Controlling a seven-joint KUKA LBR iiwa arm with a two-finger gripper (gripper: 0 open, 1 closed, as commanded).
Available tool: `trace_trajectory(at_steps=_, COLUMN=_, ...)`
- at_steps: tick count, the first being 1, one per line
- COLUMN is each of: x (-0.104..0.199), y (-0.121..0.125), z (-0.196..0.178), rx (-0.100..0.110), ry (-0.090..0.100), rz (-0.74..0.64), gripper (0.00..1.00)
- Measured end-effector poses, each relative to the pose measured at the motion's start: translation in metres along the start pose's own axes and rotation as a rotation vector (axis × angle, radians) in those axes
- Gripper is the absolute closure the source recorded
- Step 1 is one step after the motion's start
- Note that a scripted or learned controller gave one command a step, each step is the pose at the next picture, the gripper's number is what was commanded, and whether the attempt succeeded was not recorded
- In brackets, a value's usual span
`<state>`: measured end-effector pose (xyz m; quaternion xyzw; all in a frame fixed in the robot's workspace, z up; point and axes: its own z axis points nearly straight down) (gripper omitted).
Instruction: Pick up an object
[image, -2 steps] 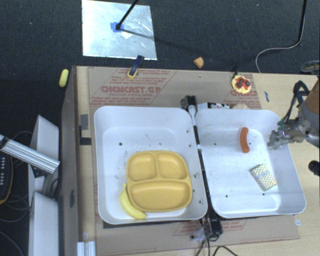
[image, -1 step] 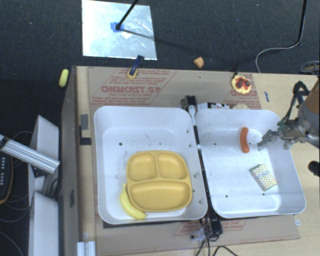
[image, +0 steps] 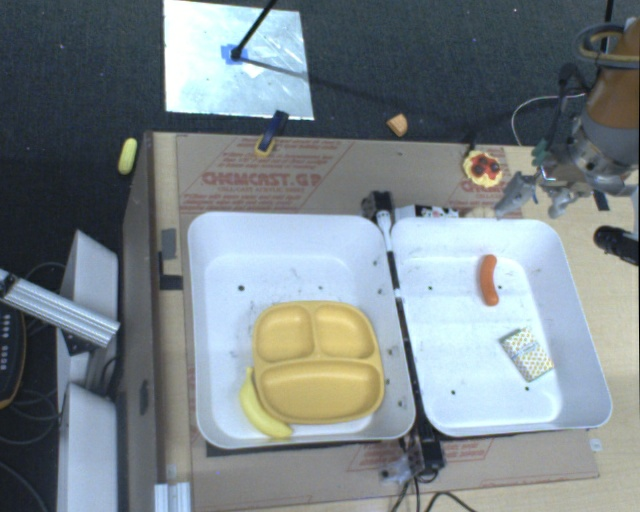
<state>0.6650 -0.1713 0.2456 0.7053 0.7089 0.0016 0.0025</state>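
A banana (image: 262, 412), smooth and curved, lies low in the frame at the front edge of the left bin (image: 215, 250), touching a glossy yellow plastic tray (image: 318, 362) with three moulded compartments. In the right bin (image: 565, 265), a slim orange sausage (image: 488, 279) lies toward the top, with a patterned rectangular packet (image: 526, 353) lower right, well apart. At the upper right, the gripper (image: 540, 196) hangs above the bin's far rim, its metal fingers spread, pinching nothing.
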Motion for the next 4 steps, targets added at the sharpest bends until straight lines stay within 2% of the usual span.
trace_trajectory(at_steps=1, x=-0.035, y=-0.014, z=0.113, rx=0.007, ry=0.001, rz=0.003, gripper=0.00)
trace_trajectory(at_steps=2, x=-0.001, y=-0.025, z=0.161, rx=0.005, ry=0.002, rz=0.001, gripper=0.00)
trace_trajectory(at_steps=3, x=-0.001, y=-0.023, z=0.149, rx=0.000, ry=0.000, rz=-0.001, gripper=1.00)
trace_trajectory(at_steps=4, x=0.115, y=-0.036, z=0.060, rx=0.001, ry=0.003, rz=0.000, gripper=1.00)
